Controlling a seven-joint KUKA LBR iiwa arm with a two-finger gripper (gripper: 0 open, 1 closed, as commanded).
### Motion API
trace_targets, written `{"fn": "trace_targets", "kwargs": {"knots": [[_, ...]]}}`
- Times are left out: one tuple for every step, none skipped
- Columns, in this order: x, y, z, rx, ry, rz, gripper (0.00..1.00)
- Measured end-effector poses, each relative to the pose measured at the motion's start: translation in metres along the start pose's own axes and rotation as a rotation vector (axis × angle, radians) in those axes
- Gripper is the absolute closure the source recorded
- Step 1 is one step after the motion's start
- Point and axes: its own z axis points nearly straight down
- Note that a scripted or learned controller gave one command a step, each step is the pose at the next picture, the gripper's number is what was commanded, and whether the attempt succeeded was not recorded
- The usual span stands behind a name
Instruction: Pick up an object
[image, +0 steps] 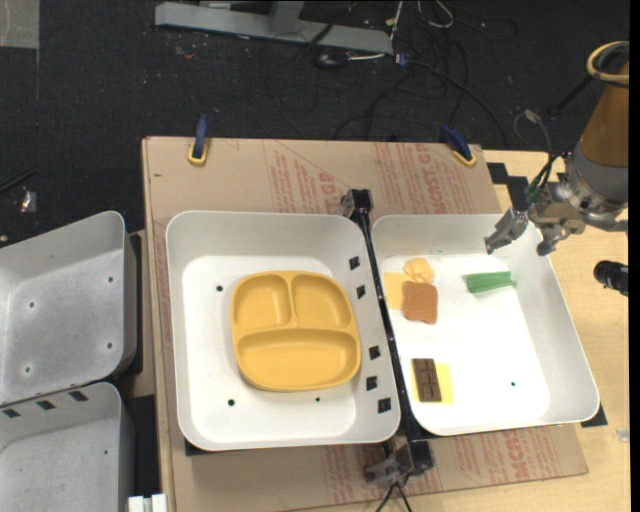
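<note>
Two white bins sit side by side on my bench, and I see my gripper (527, 233) hanging above the far right corner of the right bin (560, 375), its two fingers spread apart with nothing between them.

Nearest to it is a green block (488, 283), lying flat on the bin floor. Its long axis runs nearly across the view, left to right, with the right end tipped slightly toward the far side. It lies just beside the left finger (503, 232), a little nearer to me and slightly to the left, and I see a gap between the two, so no contact.

Farther left in the same bin I see a brown slab (420, 301) with a small pale yellow piece (419, 269) touching its far edge. Its long axis runs toward and away from me. Near the front left of that bin lies a dark brown bar (427, 380) partly on a yellow square (441, 383), its long axis also running front to back.

A yellow divided plate (296, 330) with three compartments rests in the middle of the left bin (200, 250), well apart from the gripper.
</note>
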Motion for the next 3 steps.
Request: {"fn": "trace_targets", "kwargs": {"knots": [[0.001, 0.003, -0.009, -0.014, -0.003, -0.003, 0.00], [-0.006, 0.004, 0.036, -0.012, -0.003, -0.002, 0.00], [0.001, 0.002, 0.098, -0.009, -0.001, -0.004, 0.00]]}}
